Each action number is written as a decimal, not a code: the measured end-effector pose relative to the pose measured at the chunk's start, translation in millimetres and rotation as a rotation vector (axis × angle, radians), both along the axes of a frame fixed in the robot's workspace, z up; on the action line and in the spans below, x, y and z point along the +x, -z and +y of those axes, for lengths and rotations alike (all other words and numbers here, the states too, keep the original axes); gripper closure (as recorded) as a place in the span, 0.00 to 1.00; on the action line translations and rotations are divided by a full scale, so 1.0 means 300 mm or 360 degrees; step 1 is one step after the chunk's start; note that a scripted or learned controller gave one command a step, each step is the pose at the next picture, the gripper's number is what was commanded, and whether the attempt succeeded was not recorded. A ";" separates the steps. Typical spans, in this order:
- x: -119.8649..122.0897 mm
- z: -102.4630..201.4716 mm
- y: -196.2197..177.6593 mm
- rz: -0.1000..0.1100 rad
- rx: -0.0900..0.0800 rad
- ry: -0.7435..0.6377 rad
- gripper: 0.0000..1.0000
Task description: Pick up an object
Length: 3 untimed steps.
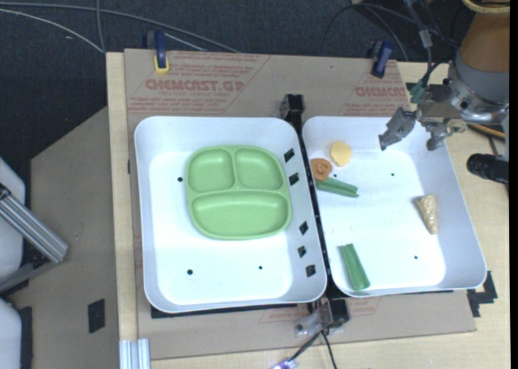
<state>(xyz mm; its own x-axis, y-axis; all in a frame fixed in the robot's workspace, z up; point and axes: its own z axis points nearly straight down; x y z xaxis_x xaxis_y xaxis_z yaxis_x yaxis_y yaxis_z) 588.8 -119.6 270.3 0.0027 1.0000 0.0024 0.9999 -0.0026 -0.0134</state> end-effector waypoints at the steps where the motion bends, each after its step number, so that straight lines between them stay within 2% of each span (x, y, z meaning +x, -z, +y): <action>1: 0.007 0.001 -0.022 -0.0019 -0.0003 -0.0004 0.00; 2: 0.007 0.013 0.120 -0.0011 -0.0001 -0.0004 0.00; 3: 0.003 0.022 0.332 -0.0008 0.0000 -0.0004 0.00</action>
<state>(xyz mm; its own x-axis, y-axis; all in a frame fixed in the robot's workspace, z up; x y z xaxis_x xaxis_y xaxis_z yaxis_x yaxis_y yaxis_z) 589.7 -112.9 170.6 -0.0001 1.0000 0.0024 1.0000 0.0001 -0.0086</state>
